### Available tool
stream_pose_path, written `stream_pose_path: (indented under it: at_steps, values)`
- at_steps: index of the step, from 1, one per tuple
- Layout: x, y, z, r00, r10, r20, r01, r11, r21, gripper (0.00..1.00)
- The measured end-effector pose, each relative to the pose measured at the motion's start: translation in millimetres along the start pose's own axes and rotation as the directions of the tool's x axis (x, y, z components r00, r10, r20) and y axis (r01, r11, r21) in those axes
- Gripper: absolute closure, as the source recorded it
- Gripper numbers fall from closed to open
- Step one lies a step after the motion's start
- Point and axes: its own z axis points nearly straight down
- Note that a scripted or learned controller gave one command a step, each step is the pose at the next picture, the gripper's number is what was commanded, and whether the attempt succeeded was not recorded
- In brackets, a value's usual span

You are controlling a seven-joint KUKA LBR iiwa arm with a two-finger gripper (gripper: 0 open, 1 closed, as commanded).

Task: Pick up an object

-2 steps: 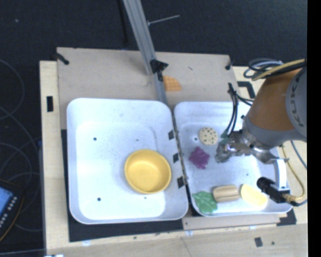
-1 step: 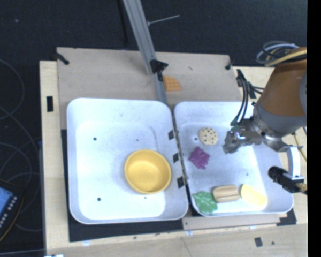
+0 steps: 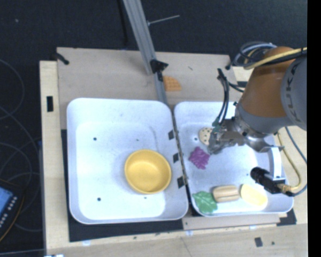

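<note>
Tool [image 3: 214,143] sits low in the right bin [image 3: 232,114], just above a purple object [image 3: 199,158] and beside a speckled cookie [image 3: 205,135]; finger opening cannot be told, nothing visibly held.

Two bins sit side by side on the bench [image 3: 107,74], touching along their inner walls. In the left bin [image 3: 85,116] a bowl [image 3: 147,171] rests toward the near right part, close to the dividing wall. The right bin [image 3: 190,116] holds the other things: a crumpled piece [image 3: 199,158] lies near the middle left, a small round disc [image 3: 204,136] just behind it, and along the near edge a leaf-shaped piece [image 3: 204,201], a bread-like roll [image 3: 226,193] and a flat oval [image 3: 253,195] lie in a row from left to right, each beside or touching the next. The gripper [image 3: 218,142] hangs over the right bin just right of the crumpled piece and beside the disc. A slanted rail [image 3: 142,36] runs from behind the bench down to the bins' junction.
</note>
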Motion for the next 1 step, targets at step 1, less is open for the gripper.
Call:
stream_pose_path:
  at_steps: [1]
  values:
    - [57.1,2.3,5.2,1.0,-0.001,-0.001,0.001,1.0,0.002,1.0]
